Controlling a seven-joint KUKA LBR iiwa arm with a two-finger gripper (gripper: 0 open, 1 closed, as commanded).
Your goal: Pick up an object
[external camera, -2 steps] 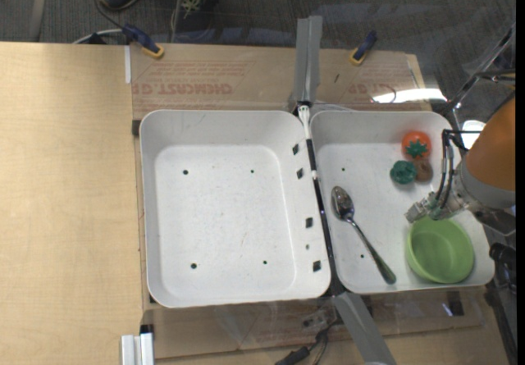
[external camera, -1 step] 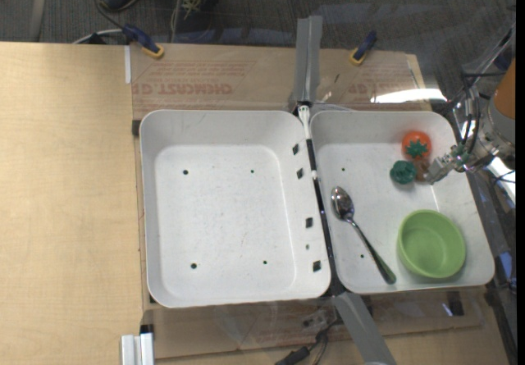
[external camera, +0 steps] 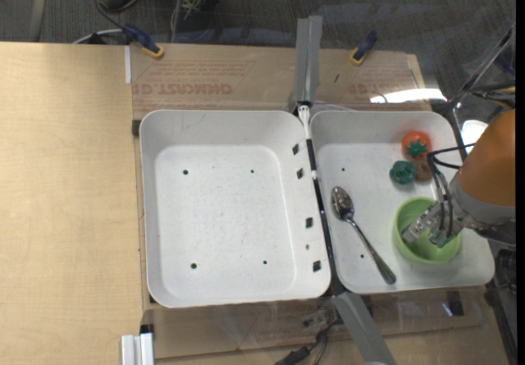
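Note:
The right bin (external camera: 361, 269) holds a metal spoon (external camera: 359, 232) lying diagonally, a light green bowl (external camera: 422, 232) at the right, a small dark green toy (external camera: 402, 173) and an orange-red tomato-like toy (external camera: 416, 144) near the back right. My gripper (external camera: 433, 228) reaches in from the right and hangs over or inside the green bowl. Its fingers are blurred against the bowl, so their state is unclear. The orange band (external camera: 495, 162) of the arm sits just right of the bin.
The left bin (external camera: 164, 191) lies beside the right one, split by a central ridge with black clips (external camera: 310, 183). A wooden board (external camera: 66, 191) borders the left bin. Cardboard (external camera: 213, 80) and clamps (external camera: 148, 43) lie behind. Cables (external camera: 439, 160) run near the toys.

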